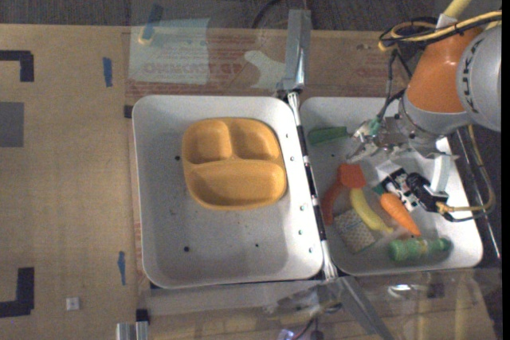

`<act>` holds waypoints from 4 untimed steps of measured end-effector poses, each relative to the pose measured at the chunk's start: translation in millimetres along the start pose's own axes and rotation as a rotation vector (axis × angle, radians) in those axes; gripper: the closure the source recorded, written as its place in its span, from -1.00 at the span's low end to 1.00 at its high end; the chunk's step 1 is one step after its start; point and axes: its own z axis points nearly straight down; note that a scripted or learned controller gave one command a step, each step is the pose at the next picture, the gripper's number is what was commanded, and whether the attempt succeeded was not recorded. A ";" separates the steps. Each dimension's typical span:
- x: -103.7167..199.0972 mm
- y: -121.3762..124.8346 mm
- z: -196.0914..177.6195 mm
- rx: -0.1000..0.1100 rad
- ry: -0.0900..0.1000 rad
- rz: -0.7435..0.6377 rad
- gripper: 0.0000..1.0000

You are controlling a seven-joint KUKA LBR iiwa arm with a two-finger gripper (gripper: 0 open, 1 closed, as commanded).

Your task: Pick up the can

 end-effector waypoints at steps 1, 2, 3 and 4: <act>-2.3 0.3 -10.4 -0.003 -0.001 0.005 1.00; -18.4 31.8 -17.1 0.013 0.003 -0.036 1.00; -18.6 33.0 -28.3 0.009 0.002 -0.036 1.00; 28.4 47.2 -14.2 0.050 -0.008 0.180 1.00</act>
